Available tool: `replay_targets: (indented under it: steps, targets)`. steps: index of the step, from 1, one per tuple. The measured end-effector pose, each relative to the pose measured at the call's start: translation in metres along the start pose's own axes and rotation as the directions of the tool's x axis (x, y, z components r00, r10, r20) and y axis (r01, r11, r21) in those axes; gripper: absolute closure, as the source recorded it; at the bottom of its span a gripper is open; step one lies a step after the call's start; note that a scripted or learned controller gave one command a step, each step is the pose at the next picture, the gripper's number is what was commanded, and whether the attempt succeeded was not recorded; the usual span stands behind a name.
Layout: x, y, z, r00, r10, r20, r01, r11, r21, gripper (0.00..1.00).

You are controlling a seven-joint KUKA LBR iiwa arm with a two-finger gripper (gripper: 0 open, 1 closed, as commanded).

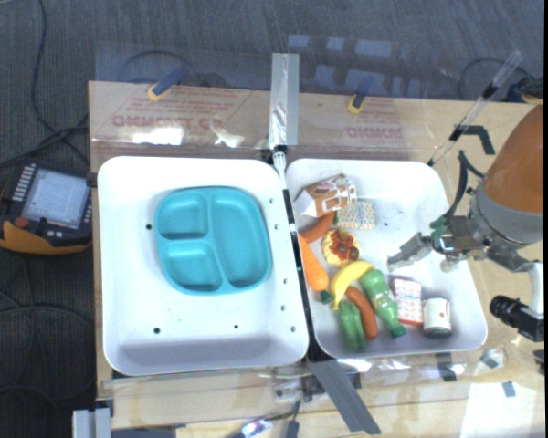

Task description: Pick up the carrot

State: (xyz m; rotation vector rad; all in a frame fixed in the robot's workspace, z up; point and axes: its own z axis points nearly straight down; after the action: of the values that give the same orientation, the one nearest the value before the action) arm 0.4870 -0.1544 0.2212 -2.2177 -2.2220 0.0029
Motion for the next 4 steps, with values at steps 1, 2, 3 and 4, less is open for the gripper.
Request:
replay_targets:
  steps: [1,2,3,4]
  targets:
    - [0.141,-0.003,0.039,0.990,0.140,0.000,-0.140,0.990,0.002,0.00]
    - [0.141,-0.003,0.031,0.990,0.139,0.000,-0.139,0.990,0.005,1.00]
    - [0.188,-0.003,-0.069,0.777,0.629,0.004,-0.629,0.777,-0.002,1.00]
    - [0.162,0.022,-0.063,0.370,0.929,0.004,-0.929,0.370,-0.004,1.00]
